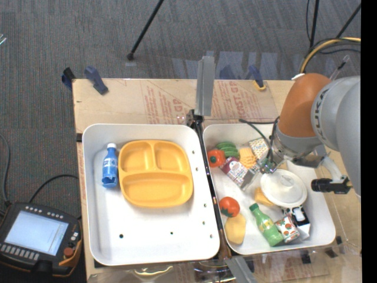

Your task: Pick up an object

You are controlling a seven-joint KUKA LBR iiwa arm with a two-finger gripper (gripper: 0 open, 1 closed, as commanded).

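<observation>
My gripper is low in the right bin, below the arm's orange band. It sits between a maroon packet on its left and a white bowl on its right. A small tan box and a yellow ridged piece lie just behind it. I see nothing lifted by it. Also in this bin are a red tomato, a green pepper, a second tomato, a yellow pear, a green bottle and two small cartons.
The left bin holds a yellow divided plate and a blue bottle beside it. A grey upright post stands behind the join of the bins. A tablet pendant lies on the floor at the lower left.
</observation>
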